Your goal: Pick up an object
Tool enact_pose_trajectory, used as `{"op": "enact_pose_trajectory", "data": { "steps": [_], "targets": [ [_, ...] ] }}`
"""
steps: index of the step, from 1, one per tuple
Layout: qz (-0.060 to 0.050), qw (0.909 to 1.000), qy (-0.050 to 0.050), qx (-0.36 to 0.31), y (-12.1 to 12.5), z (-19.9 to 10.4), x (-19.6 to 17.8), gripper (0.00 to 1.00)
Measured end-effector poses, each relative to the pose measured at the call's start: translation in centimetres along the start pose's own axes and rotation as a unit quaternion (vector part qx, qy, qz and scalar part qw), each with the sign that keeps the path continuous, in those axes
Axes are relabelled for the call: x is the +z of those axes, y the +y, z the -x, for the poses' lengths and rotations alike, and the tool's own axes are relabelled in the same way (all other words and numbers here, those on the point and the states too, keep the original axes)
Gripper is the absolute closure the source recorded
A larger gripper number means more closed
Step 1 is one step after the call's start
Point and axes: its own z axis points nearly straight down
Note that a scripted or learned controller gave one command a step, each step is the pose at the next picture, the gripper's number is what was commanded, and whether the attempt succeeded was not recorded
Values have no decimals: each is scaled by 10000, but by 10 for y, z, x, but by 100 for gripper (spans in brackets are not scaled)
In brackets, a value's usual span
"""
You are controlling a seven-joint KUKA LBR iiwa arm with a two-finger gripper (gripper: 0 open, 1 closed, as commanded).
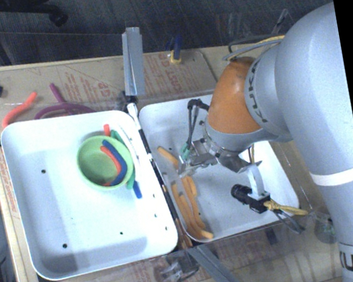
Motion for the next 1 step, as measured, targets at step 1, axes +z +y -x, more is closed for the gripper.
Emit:
{"op": "enact_pose_trajectory", "data": {
  "steps": [1],
  "targets": [
    [-52,9962,20,-871,20,-39,-86,100]
  ]
}}
